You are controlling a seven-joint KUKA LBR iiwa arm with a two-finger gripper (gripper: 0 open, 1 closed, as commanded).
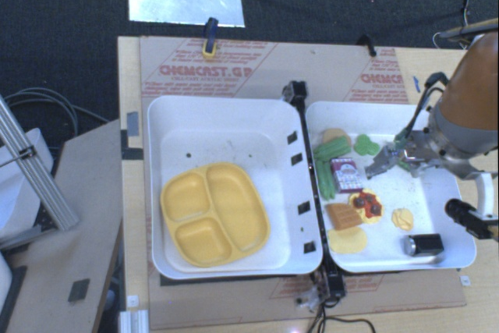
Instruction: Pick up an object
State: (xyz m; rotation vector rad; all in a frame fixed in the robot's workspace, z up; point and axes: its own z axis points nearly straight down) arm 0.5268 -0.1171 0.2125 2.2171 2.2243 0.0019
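Grey arm with orange band reaching from the right, claw point(383, 164) low, apparently slightly parted.

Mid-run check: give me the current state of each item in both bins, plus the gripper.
yellow tray: flat in left bin, compartments bare.
green bean pods: lying in right bin.
small box: lying flat, untouched.
pizza slice: flat.
black can: on its side.
gripper: low over right bin, holding nothing visible.

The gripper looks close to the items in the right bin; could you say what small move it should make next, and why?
Probably lower the gripper slightly toward the maroon packet just to its left. It hangs above the right bin, and nothing shows between its fingers.
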